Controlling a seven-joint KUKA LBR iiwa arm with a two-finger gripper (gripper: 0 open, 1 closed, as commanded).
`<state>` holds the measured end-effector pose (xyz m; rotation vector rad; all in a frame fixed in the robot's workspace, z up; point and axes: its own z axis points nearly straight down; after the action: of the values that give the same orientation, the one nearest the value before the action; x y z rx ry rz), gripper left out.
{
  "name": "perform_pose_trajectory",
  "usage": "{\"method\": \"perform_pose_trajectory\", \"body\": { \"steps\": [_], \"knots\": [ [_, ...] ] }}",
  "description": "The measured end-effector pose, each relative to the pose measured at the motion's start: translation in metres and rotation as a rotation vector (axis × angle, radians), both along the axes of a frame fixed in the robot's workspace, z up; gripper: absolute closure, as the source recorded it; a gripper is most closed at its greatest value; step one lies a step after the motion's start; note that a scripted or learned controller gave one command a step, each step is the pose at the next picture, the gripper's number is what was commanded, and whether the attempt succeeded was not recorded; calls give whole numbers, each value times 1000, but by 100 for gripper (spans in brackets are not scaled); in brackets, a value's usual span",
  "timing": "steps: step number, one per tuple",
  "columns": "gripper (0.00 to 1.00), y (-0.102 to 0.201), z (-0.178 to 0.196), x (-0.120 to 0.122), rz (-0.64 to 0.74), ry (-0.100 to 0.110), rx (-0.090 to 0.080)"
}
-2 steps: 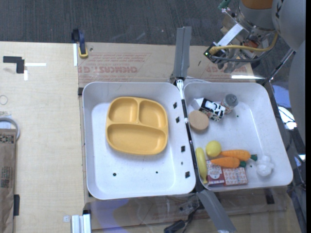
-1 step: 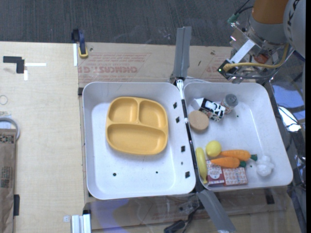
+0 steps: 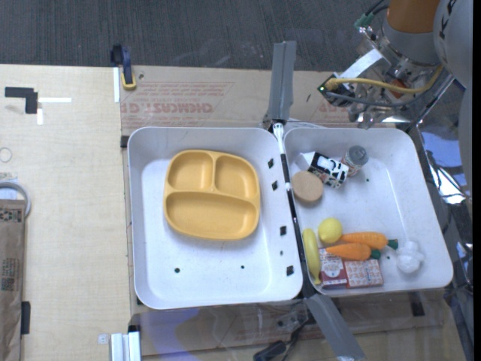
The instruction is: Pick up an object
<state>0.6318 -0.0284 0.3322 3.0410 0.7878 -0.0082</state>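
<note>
1. Camera view: the end effector (image 3: 366, 105) hangs over the far rim of the right bin (image 3: 398, 194); I cannot tell whether it is open or closed.
2. A lemon (image 3: 330, 230) in that bin's near half looks light, firm, round and probably slippery; grip across its middle.
3. A banana (image 3: 310, 253) and a carrot (image 3: 364, 241) crowd it closely.

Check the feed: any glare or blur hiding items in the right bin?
Camera view: right bin evenly lit, no glare, soft shadows only; carrot and lemon read sharp enough; red box print too soft to read; gripper slightly blurred.
</note>
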Motion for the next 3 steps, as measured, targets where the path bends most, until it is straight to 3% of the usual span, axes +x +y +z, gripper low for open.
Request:
{"method": "perform_pose_trajectory", "body": {
  "steps": [1, 2, 3],
  "knots": [
    [100, 56, 8, -5, -116, -1, 0],
    [100, 70, -7, -7, -261, -2, 0],
    [100, 90, -1, 9, -201, -2, 0]
  ]
}}
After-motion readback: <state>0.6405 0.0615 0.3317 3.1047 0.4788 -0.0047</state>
